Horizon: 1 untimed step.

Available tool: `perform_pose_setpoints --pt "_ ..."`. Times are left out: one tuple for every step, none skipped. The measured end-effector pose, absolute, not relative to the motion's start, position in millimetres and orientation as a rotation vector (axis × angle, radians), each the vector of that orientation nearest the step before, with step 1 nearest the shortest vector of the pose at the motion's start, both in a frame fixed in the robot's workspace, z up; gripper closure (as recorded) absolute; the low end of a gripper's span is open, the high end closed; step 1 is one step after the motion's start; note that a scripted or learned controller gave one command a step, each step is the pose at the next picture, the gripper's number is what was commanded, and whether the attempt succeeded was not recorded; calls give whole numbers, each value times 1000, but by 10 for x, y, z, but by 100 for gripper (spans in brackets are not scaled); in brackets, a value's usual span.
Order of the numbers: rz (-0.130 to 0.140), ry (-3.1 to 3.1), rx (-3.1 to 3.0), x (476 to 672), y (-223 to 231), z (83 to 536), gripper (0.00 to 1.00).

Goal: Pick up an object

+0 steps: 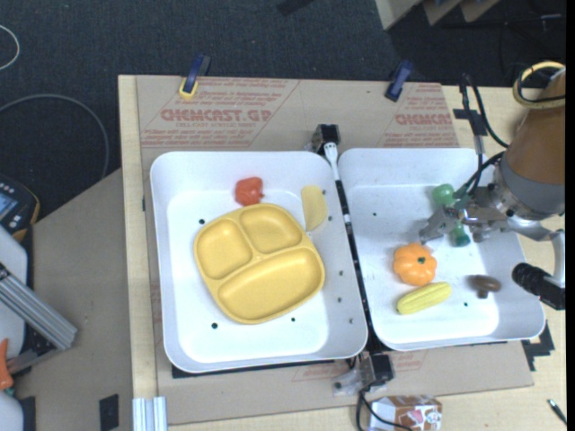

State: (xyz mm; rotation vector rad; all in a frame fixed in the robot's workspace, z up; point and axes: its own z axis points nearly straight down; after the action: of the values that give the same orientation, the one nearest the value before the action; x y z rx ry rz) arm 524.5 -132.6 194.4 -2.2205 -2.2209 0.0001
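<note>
We are hovering the gripper [454, 223] over the far part of the right bin [377, 250], and we cannot tell its state. The pumpkin [414, 264] is sitting just ahead of and below the tool toward the bin's middle, with the corn [423, 298] beyond it, its long axis running slantwise. We are counting one pumpkin, one corn, one green ball [443, 193] beside the tool, one brown piece [486, 285], and in the left bin [171, 268] one tray [260, 260], one tomato [249, 189] and one pale slice [314, 207].

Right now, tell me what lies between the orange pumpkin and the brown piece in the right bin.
Bare white bin floor in the camera view; the yellow corn lies below that stretch.
</note>
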Motion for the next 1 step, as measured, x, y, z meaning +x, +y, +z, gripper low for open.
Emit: perform_pose_setpoints --pt "5 -2210 -2221 4819 -1568 798 0"
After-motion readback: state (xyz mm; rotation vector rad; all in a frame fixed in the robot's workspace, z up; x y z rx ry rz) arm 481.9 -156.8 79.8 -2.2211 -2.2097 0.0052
